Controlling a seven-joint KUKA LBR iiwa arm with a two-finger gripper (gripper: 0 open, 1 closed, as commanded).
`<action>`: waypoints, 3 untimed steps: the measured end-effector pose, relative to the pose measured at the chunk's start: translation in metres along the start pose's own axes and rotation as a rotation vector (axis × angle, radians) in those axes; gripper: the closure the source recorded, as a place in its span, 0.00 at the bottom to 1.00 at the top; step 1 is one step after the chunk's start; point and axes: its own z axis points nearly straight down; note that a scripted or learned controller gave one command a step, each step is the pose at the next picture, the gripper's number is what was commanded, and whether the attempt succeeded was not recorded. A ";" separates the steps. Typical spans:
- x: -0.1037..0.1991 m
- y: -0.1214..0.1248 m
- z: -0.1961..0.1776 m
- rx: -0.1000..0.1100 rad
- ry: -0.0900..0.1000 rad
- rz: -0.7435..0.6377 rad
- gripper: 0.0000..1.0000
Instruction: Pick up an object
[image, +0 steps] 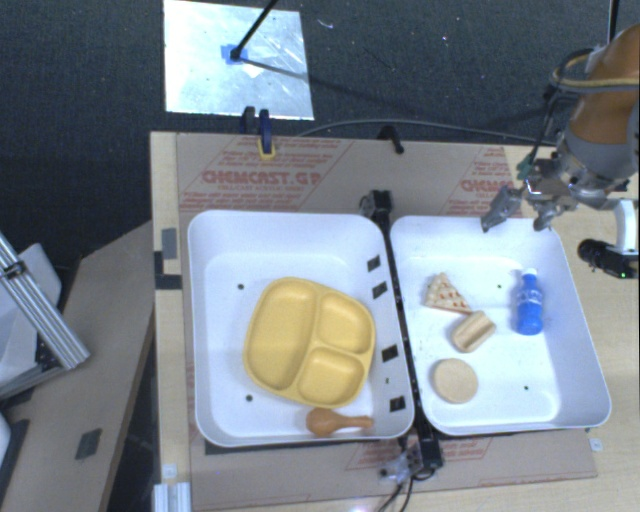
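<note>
The gripper (522, 213) hangs over the far right corner of the right bin (575, 385), just above its far rim. Its two fingers stand spread apart, with nothing between them. The arm (600, 110), grey with an orange band, enters from the right edge of the bench (165, 330). The right bin carries four objects. A blue bottle (528, 302) with a white cap lies near the right wall, about midway along it. A waffle-patterned wedge (446, 294) lies near the left wall of that bin, toward the far side. A tan bread roll (472, 331) lies just beside the wedge, toward the near side. A round tan cookie (454, 381) lies nearer the bin's near edge, apart from the roll. The left bin (215, 300) carries a yellow divided tray (310, 341) with three compartments, set roughly at the bin's centre. A brown drumstick (338, 422) lies against the near rim of the left bin, just beside the tray's near edge. All objects are well apart from the gripper; the bottle is the closest to it.
</note>
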 end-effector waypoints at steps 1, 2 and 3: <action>0.000 0.002 -0.008 -0.013 -0.002 -0.002 0.00; -0.009 0.002 0.047 -0.010 -0.002 0.000 0.00; -0.008 -0.007 0.104 -0.008 -0.001 -0.001 0.00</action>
